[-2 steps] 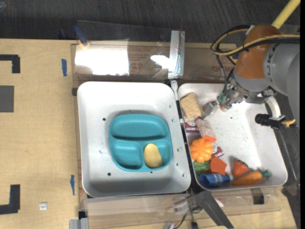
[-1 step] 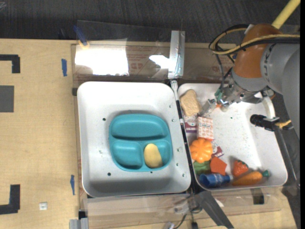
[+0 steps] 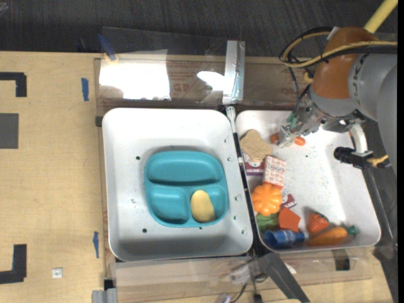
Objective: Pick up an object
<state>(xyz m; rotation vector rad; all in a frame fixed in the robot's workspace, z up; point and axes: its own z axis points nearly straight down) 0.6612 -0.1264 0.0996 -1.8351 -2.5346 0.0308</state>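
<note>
The right bin holds several toy foods along its left and front sides: a bread slice, a pink and white carton, an orange pumpkin, a blue bottle, a carrot and a red piece. My gripper hangs low over the far left part of this bin, just right of the bread slice. Small orange-red bits show right beside its tip; I cannot make out what they are or whether they are held.
The left bin carries a teal divided plate with a yellow potato-like object in its front right compartment. A clear panel stands behind the bins. The arm's grey body and cables cover the right bin's far right corner.
</note>
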